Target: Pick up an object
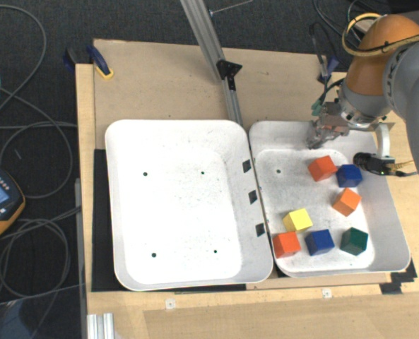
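Hard to see: gripper (321, 134) at upper right; whether released or clenched, cannot tell.
Blocks: seven small coloured cubes, nearest a red block (322, 168), in the right bin (386, 256).

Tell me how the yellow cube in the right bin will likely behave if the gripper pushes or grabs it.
The yellow cube looks rigid with flat faces, so it should slide rather than roll when pushed. It sits close to the red-orange cube and blue cube, so a push may nudge them. It looks small and probably light; the gripper could knock it aside if misaligned.
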Robot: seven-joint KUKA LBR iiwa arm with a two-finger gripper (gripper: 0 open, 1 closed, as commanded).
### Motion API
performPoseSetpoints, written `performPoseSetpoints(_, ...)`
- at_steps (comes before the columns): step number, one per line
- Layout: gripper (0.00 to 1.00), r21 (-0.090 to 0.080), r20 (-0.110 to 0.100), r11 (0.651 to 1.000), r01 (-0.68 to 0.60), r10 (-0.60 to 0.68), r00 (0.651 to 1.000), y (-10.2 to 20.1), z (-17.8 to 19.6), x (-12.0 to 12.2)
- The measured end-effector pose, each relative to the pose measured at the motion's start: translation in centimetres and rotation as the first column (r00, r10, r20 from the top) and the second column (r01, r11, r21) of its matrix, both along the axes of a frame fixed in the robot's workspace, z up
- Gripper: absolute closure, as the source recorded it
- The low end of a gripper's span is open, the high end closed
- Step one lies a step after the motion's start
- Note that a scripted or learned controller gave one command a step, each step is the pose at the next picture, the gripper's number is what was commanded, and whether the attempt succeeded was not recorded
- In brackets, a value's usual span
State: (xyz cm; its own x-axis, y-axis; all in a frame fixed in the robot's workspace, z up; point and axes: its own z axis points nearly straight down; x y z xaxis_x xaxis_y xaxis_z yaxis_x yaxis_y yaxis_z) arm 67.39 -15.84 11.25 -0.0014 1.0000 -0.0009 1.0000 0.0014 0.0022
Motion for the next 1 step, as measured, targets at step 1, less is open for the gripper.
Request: performPoseSetpoints(1,1.00,-0.001,0.008,1.000,0.001,-0.001,1.000,-0.15,6.61,0.18)
